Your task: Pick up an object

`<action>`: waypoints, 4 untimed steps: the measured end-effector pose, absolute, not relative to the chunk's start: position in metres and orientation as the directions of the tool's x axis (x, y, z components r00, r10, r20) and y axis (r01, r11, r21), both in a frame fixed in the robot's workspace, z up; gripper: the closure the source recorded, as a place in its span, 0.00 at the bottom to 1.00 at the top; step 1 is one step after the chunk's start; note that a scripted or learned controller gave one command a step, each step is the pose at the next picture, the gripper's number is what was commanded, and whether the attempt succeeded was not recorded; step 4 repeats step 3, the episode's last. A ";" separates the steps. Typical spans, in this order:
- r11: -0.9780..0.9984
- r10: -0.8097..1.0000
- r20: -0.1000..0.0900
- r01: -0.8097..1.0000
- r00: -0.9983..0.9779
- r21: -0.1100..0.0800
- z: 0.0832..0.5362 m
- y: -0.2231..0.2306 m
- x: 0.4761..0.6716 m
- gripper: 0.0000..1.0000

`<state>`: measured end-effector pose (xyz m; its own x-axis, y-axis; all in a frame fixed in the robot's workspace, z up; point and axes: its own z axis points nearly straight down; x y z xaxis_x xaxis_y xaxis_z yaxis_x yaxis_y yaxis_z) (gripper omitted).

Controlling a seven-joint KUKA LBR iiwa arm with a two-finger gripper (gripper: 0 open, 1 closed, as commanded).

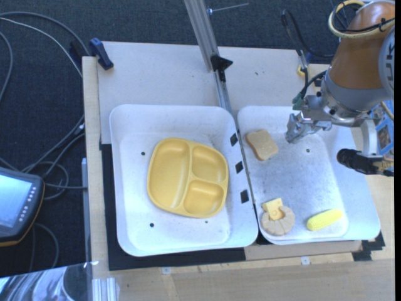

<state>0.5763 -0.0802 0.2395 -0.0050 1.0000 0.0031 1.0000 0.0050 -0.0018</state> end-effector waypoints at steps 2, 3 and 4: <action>0.005 1.000 0.003 1.000 -0.005 -0.005 0.223 0.012 0.524 1.00; 0.007 1.000 0.003 1.000 -0.007 -0.005 0.219 0.066 0.502 1.00; 0.007 1.000 0.003 1.000 -0.007 -0.005 0.219 0.066 0.502 1.00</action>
